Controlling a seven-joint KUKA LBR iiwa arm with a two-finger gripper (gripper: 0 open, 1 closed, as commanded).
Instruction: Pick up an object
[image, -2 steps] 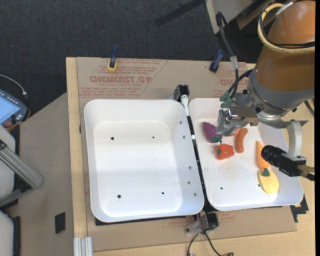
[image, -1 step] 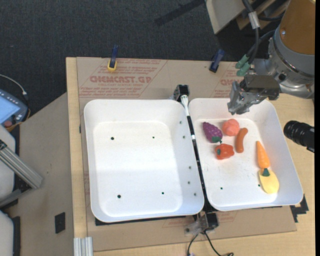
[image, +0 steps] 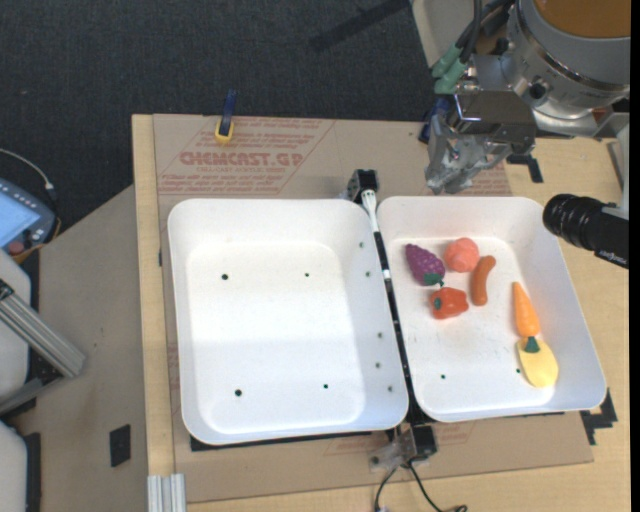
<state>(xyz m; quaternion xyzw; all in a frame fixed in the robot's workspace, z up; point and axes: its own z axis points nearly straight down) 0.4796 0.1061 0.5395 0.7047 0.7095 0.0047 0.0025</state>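
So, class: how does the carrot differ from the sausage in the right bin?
The carrot is bright orange and tapers to a point; the sausage is darker red-orange with rounded ends. The carrot lies nearer the bin's right wall, touching the yellow fruit; the sausage lies beside the pink ball. Both are long, lie flat, and sit in the right bin.

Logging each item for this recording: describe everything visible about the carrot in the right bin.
The carrot is a small orange toy with a smooth, plastic-looking surface and a tapered shape. It lies flat on the floor of the right bin, near that bin's right wall, pointed tip toward the far rim. Its wide end meets a yellow toy fruit with a dark green bit at the join. The sausage-shaped piece lies apart on its left. The end effector is well away from it.
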